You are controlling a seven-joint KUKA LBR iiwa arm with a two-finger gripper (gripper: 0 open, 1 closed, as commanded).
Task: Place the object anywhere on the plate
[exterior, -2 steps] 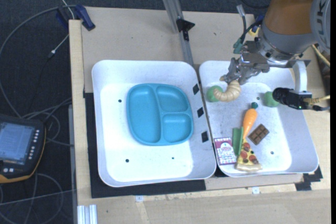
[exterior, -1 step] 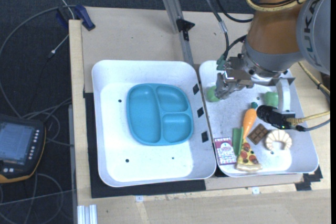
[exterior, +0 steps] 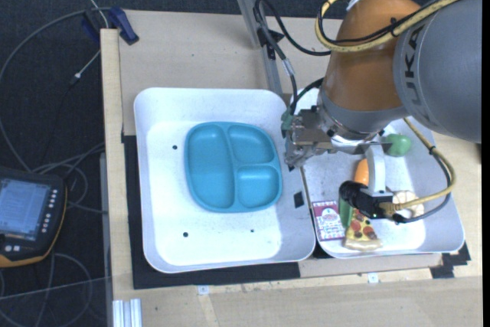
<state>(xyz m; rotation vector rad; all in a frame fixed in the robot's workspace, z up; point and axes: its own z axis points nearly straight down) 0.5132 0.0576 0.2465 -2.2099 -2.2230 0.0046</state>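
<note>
Grey with an orange band, the arm [exterior: 444, 65] reaches across the plywood counter [exterior: 230, 302] and covers much of the right-hand white bin [exterior: 440, 230], whose far side is lost beneath it. The tool [exterior: 300, 143] hangs over the seam where that bin meets the left-hand white bin [exterior: 161, 233]. Seen from above, it cannot be told whether the tool is wide or narrow.

Just toward the view's left of the tool lies the blue three-part plate [exterior: 230, 165], its nearest rim close to the tool and bare bin floor open along its other sides.

On the tool's other side, toward the view's bottom edge, the loose things crowd one corner of the right-hand bin, all of them off the plate:
- a toy pizza slice [exterior: 361, 235]
- a pink carton [exterior: 327, 220] touching the pizza slice
- an orange piece [exterior: 361, 172], partly covered by the robot
- a green piece [exterior: 398, 144], tucked against the arm
- a pale lump [exterior: 408, 203], too small to identify

Which of these is the object to be placed cannot be told.

A small black piece [exterior: 298, 199] lies near the tool, by the left-hand bin's rim.
</note>
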